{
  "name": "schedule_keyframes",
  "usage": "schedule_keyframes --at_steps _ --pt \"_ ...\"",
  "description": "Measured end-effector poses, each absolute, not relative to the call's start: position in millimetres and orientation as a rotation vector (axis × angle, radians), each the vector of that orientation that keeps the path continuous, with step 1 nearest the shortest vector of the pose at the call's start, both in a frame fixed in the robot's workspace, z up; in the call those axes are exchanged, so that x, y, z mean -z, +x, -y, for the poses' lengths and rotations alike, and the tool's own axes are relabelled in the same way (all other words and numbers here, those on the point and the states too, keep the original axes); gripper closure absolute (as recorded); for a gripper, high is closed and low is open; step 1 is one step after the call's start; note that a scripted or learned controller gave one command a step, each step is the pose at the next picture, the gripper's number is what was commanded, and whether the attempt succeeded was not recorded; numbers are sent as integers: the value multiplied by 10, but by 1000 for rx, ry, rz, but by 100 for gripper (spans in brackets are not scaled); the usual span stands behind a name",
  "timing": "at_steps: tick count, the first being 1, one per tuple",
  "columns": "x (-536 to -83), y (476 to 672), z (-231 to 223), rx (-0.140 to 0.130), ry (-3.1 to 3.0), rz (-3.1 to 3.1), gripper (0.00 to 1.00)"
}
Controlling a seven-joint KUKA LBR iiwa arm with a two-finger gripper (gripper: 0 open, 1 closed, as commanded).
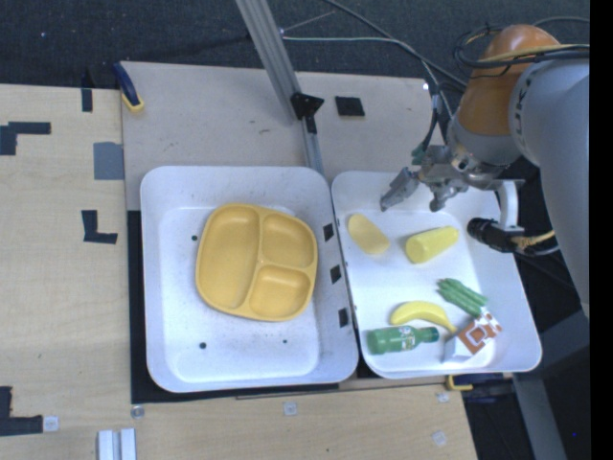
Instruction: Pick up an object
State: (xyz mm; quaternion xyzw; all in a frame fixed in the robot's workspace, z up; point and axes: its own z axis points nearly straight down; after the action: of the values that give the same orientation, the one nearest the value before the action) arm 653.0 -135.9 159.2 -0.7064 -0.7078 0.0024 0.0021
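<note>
Arm [560,113] is showing a smooth light-grey shell with a glossy orange band [498,75] above the wrist. Thin black cables [479,41] are looping over the band. Gripper [421,192] is showing dull grey metal, with dark fingers [395,197].

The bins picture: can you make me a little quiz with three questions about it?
1. True or false: the yellow divided plate lies in the left bin.
2. Which thing lies right beside the banana? A) the green bottle B) a red cup C) a blue spoon
3. Fill in: the tool hangs over the far end of the ____ bin.

Key:
1. True
2. A
3. right; that is the right bin, where the two pale yellow pieces lie too.
</note>
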Motion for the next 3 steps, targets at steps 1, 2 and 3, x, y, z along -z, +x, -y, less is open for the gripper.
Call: schedule_keyframes --at_steps 1,2,3 --pt "-1028 6572 1267 -6 -2216 2222 0" --pt "-866 6583 1268 0 -2222 2225 0" --pt "-984 6597 1264 4 -2223 2231 100"
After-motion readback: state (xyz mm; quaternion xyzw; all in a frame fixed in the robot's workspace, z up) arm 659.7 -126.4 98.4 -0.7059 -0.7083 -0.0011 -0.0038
